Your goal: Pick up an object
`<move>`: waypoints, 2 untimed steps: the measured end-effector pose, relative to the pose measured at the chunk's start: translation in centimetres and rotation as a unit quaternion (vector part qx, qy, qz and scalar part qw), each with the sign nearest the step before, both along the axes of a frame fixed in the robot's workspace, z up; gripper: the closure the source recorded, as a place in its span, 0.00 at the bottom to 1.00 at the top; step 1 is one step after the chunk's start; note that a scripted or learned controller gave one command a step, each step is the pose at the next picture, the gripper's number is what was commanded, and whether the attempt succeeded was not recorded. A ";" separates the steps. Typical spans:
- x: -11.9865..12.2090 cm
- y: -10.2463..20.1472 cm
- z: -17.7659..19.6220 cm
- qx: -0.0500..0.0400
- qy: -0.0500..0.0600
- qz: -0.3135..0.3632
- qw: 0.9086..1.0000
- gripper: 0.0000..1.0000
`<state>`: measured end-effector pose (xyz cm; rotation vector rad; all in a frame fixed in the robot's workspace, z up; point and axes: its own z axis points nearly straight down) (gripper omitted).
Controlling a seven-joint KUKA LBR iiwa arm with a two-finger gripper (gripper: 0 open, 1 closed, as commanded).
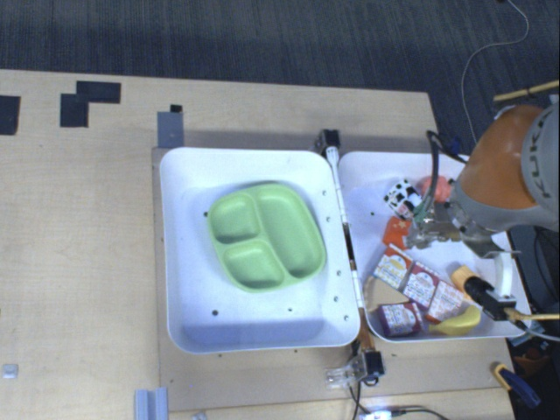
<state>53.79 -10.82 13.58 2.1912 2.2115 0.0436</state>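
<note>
Several small things lie in the right bin (367, 178), beside the left bin that holds a green divided plate (265, 234). Nearest the gripper (426, 227) is an orange block (396, 232), just on the plate's side of it, with flat snack packets (420, 284) further toward the bin's near rim. The block looks stiff and light, best pinched across its flat sides. The gripper hangs low over the bin; I cannot tell its state or whether it touches anything.
</note>
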 end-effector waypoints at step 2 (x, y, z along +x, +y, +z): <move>-3.0 1.4 -4.2 -0.005 0.002 -0.004 1.000 0.00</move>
